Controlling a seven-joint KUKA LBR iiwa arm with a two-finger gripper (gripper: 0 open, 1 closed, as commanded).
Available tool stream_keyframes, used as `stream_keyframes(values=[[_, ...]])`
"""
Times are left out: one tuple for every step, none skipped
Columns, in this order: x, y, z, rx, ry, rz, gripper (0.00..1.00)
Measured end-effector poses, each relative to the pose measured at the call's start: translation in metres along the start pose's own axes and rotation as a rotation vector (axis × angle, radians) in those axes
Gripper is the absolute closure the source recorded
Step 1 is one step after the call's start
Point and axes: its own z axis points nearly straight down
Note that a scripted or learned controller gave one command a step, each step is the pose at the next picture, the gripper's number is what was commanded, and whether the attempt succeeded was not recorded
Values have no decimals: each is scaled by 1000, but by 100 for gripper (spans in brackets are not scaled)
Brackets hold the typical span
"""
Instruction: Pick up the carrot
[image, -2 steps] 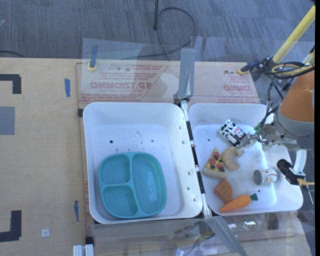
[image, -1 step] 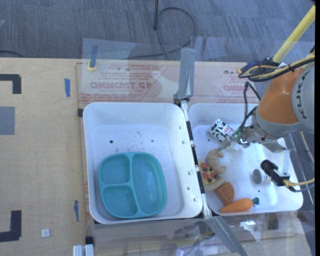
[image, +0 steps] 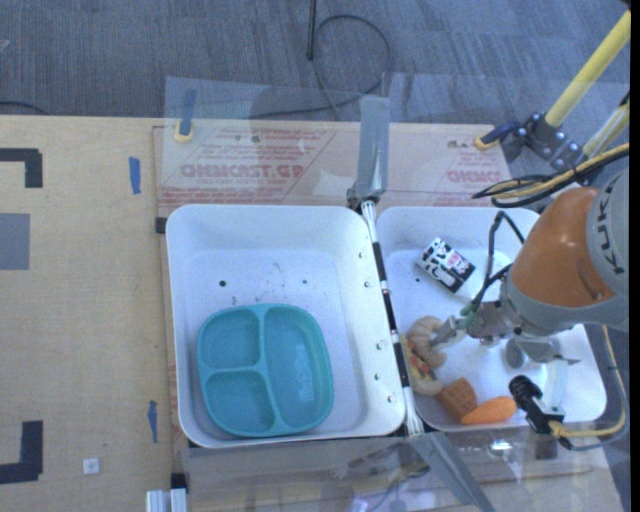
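Observation:
The carrot (image: 489, 410) is a small orange tapered piece lying by the front wall of the right bin (image: 480, 222). My gripper (image: 462, 328) hangs over the middle of that bin, up and to the left of the carrot and apart from it. It sits right beside a pale beige toy food piece (image: 427, 334). The grey wrist and its orange band hide the bin's right part.
A brown-orange block (image: 458, 396) lies just left of the carrot. Small mixed toy food pieces (image: 425, 371) rest by the bin's left wall. A black-and-white object (image: 445, 263) lies at the back. The left bin (image: 270, 228) holds a teal divided plate (image: 264, 370).

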Motion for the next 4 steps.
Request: stream_keyframes(values=[[-23,73,6,12,5,-172,0],[-3,37,4,12,5,-173,0],[-37,-29,-73,21,8,-177,0],[-9,-27,3,13,7,-333,0]])
